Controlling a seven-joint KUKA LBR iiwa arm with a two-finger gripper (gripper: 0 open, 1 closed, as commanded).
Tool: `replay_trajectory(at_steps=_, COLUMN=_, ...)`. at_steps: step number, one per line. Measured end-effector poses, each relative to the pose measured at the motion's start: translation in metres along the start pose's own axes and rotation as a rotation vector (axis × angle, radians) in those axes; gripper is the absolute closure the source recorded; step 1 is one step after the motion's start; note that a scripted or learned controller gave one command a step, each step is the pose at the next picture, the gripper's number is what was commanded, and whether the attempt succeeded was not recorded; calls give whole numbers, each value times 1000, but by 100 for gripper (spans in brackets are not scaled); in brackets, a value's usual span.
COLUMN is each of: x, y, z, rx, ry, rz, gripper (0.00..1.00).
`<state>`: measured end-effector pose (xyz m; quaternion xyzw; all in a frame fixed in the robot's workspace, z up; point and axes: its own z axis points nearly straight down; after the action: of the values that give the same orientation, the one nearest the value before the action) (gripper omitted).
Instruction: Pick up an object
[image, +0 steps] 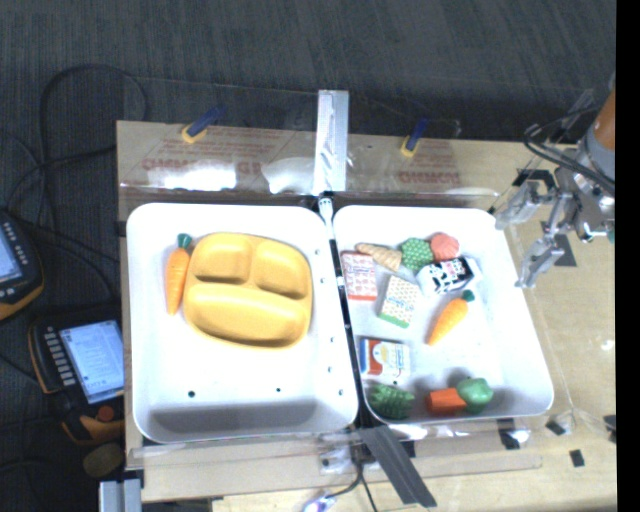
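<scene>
Camera view from above: the gripper hangs just past the right bin's upper right corner, fingers spread wide with nothing between them. Inside that bin lie a toy carrot, small cartons and green vegetables. Over in the left bin sit a yellow tray and another carrot.

Setting: robotics lab test station. A plywood bench is carrying two white bins of toy food; clamps are pinning a plastic sheet; a teach pendant and cables are lying on dark carpet.
</scene>
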<state>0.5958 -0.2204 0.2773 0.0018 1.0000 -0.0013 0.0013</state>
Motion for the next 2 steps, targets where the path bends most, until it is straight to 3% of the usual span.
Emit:
replay_trajectory(at_steps=1, x=-55, y=-1, z=152, rx=1, ry=0, rz=-5, gripper=0)
replay_trajectory(at_steps=2, x=-20, y=33, z=188, rx=1, ry=-8, rz=40, gripper=0)
